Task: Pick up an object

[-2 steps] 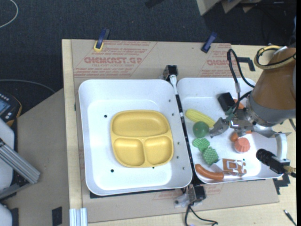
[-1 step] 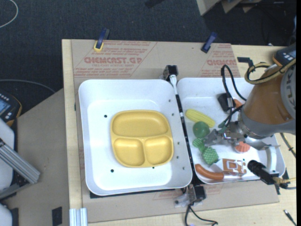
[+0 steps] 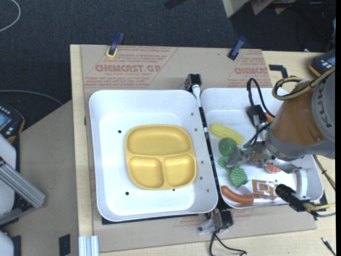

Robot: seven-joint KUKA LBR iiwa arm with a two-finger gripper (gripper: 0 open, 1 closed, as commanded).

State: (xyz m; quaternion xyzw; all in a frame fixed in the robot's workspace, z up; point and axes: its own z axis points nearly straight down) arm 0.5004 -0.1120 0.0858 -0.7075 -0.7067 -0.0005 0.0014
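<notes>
A: Eyes on the right bin (image 3: 234,97). The likeliest target, by my read, is the green round piece (image 3: 227,145), a toy vegetable by the look of it, lying near that bin's left wall, about mid-depth.

B: And the claw (image 3: 246,154)?

A: Just beside it. From the claw, the green piece sits at roughly 10 o'clock, near but I can't say touching. The claw's tip is low in the bin, among the toys.

B: Gripping anything?

A: Cannot tell. The wrist and cables crowd that spot, so whether it's released or clenched is beyond me. Nothing visibly sits in it.

B: Long axis on the green one?

A: Hardly any, it's rounded and smooth, dark green. It may roll off a pinch, I'd guess.

B: Neighbours?

A: Yellow corn cob (image 3: 226,132) at 12 o'clock from the green piece, lying on a slant from upper left to lower right. A knobbly light-green piece (image 3: 237,175) at 5 o'clock. Further down, a sausage (image 3: 236,196) along the near wall, lying nearly left to right, and a small white-and-orange carton (image 3: 263,188) beside it.

B: Further out?

A: Left bin (image 3: 106,143) holds a yellow 3-compartment plate (image 3: 160,156). Both bins sit on the worktop (image 3: 85,68), and the arm (image 3: 298,124) reaches in from 3 o'clock.
</notes>
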